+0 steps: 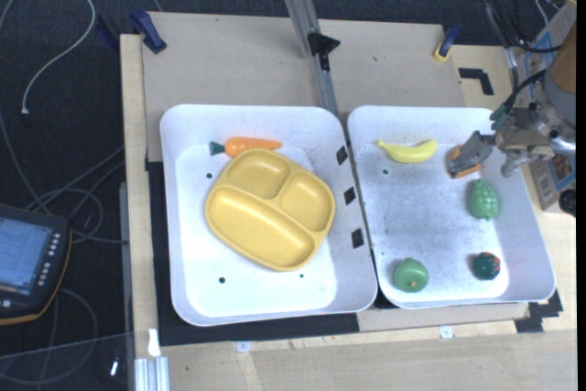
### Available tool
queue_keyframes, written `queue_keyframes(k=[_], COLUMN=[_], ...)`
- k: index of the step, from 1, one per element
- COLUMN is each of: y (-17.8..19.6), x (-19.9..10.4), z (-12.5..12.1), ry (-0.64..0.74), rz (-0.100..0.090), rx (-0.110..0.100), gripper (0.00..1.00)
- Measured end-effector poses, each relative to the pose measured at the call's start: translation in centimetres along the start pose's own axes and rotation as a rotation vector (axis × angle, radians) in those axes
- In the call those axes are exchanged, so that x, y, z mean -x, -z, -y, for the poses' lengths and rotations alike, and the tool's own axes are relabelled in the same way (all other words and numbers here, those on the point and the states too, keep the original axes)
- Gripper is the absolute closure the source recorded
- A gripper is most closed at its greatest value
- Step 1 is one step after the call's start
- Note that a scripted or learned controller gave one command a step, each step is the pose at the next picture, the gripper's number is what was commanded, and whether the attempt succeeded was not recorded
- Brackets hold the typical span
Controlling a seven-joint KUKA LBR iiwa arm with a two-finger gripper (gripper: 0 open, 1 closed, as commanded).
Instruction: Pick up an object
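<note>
While my gripper (490, 153) hangs over the right bin (439, 224), its fingers spread with nothing between them, I see a banana (408, 150) at its 9 o'clock, a green fruit (483, 200) just at 6, and an apple (410, 275) near 7.

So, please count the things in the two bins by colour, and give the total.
Yellow: 2, the divided plate and the banana.
Orange: 1, the carrot.
Green: 2, the apple and the bumpy fruit.
Red and green: 1, the strawberry.
Total: 6.
</note>
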State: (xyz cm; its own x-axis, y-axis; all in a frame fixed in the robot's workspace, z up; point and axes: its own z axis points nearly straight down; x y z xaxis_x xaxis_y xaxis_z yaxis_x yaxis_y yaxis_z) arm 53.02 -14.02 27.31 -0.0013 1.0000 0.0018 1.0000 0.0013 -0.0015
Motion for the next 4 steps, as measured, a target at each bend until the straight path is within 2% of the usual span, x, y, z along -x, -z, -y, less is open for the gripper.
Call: queue_keyframes(k=[1, 2, 4], y=[0.0, -6.3, -16.6], x=[0.0, -0.2, 1.7], z=[0.0, 0.3, 0.9], ry=[0.000, -0.001, -0.002], rz=[0.000, -0.001, -0.001], rx=[0.000, -0.007, -0.006], gripper=[0.00, 0.00, 0.00])
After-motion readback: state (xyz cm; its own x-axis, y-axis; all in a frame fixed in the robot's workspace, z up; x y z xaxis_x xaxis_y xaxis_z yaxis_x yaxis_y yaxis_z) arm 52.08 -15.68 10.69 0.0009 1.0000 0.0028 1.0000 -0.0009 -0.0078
